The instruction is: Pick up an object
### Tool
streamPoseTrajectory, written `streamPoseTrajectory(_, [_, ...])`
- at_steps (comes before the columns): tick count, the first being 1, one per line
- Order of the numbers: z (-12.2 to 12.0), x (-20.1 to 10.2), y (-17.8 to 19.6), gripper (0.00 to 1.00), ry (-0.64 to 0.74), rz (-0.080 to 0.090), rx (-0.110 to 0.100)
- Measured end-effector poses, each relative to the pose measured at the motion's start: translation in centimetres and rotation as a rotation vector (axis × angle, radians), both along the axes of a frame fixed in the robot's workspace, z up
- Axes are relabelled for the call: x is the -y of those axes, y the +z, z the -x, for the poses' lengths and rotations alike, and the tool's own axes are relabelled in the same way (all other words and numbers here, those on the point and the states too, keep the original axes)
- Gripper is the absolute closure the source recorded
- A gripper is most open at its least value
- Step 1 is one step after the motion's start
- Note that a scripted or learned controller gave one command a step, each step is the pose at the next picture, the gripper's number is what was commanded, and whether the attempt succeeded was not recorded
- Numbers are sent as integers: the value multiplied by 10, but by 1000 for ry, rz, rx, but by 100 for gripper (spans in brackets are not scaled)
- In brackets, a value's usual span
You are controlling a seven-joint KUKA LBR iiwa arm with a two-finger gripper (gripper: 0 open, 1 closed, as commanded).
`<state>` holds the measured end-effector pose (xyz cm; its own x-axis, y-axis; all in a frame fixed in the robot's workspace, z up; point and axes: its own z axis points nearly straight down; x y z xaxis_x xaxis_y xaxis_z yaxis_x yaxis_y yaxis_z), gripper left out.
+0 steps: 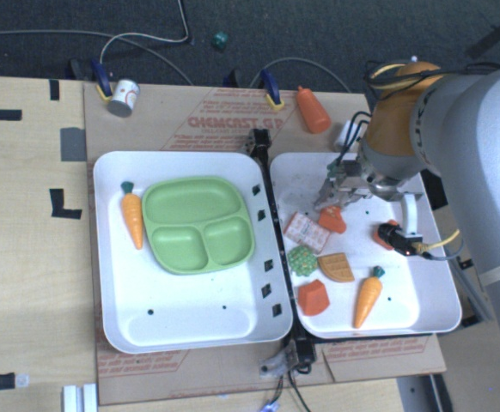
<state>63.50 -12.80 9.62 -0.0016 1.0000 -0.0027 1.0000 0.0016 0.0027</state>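
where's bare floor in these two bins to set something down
Left bin: a wide bare strip along the near edge, below the green divided plate, and a narrower strip above it. The carrot fills its left side. Right bin: crowded in the middle and near the gripper; bare patch right of the second carrot.

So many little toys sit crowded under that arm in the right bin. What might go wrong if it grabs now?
The tool hangs over a tight cluster: a small orange-red piece touches a pink packet, with a green broccoli toy just below. It might pinch two at once, or nudge the neighbours aside and close on nothing. The pieces look small, so one could slip out.
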Motion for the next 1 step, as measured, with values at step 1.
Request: streamPoseTrajectory(1, [5, -59, 89, 100, 2, -4, -2])
